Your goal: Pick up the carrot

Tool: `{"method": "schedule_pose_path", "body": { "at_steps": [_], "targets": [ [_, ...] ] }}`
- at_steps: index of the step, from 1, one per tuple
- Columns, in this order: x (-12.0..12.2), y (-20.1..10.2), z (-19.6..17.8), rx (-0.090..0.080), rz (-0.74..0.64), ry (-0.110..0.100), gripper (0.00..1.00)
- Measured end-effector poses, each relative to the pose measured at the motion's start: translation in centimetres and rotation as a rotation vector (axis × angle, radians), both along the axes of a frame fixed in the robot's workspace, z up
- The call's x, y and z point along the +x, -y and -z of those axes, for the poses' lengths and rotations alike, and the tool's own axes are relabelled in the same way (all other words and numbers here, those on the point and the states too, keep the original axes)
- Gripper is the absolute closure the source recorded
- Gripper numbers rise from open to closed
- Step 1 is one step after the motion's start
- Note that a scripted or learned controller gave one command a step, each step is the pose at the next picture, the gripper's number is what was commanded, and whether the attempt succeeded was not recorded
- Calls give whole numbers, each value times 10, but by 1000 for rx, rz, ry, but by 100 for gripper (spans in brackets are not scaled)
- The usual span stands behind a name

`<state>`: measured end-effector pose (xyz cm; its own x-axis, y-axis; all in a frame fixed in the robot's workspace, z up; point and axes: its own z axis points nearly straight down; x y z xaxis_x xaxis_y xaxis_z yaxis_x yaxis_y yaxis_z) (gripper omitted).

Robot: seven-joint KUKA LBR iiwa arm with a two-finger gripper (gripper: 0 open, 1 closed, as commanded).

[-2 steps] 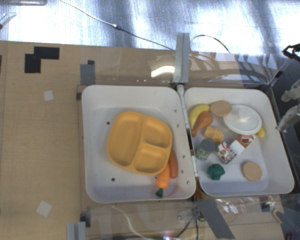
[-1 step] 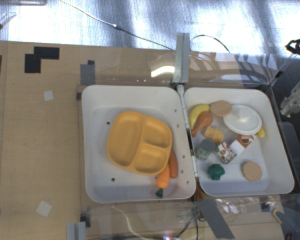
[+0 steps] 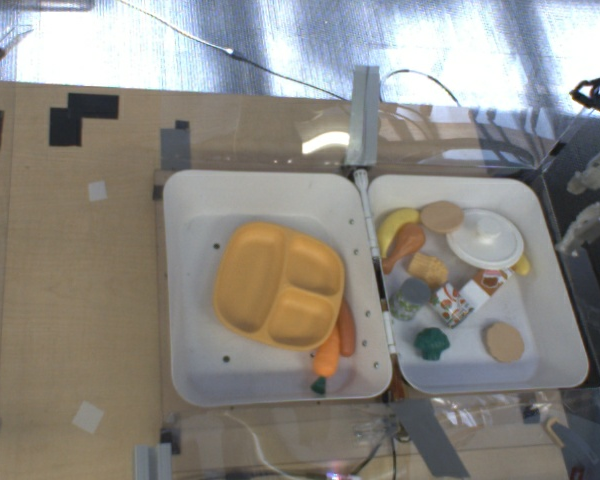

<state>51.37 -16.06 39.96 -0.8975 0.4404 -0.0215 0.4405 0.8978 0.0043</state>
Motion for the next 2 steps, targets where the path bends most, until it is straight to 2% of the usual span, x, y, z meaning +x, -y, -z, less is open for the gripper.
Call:
{"method": "schedule_pose_path", "body": {
  "at_steps": [1,2],
  "targets": [
    [-15,-32,37,-1,-324,-13,0],
    [-24,-81,20,-3,-447,-8,0]
  ]
}}
